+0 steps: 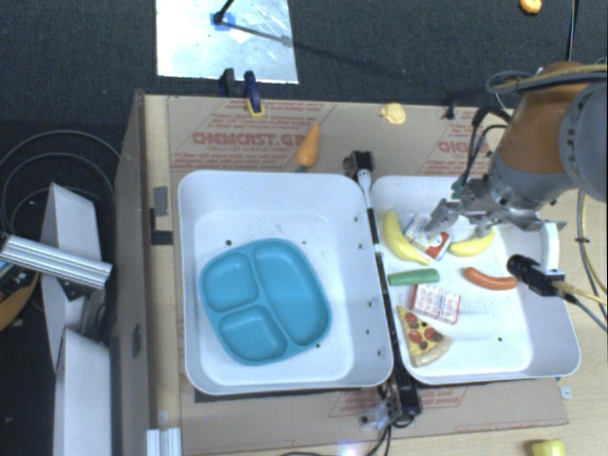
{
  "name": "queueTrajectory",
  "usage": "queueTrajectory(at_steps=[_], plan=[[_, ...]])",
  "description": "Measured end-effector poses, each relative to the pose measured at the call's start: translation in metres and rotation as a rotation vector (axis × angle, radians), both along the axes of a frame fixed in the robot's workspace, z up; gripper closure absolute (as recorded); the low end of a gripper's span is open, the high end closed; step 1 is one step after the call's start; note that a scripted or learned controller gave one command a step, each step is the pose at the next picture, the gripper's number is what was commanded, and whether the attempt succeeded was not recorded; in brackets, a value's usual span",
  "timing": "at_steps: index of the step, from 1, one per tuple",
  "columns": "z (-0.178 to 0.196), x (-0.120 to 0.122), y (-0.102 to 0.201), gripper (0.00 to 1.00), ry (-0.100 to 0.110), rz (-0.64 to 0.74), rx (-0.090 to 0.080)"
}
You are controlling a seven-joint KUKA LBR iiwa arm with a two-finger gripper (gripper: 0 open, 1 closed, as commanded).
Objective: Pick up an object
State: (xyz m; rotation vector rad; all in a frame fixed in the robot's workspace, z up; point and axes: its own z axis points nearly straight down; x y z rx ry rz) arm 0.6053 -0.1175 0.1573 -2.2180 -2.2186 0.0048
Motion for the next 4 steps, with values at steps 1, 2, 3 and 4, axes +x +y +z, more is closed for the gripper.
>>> queueTrajectory(at_steps=[1, 2, 3, 4], plan=[[-0.065, 0.023, 0.024, 0.00, -0.012, 0.005, -0.001], [-0.071, 0.066, 0.003, 0.00, -0.014, 0.005, -0.003], [-0.061, 0.065, 0.004, 1.00, -0.011, 0.007, -0.002], [0.042, -0.013, -0.002, 1.00, -0.009, -0.002, -0.002]])
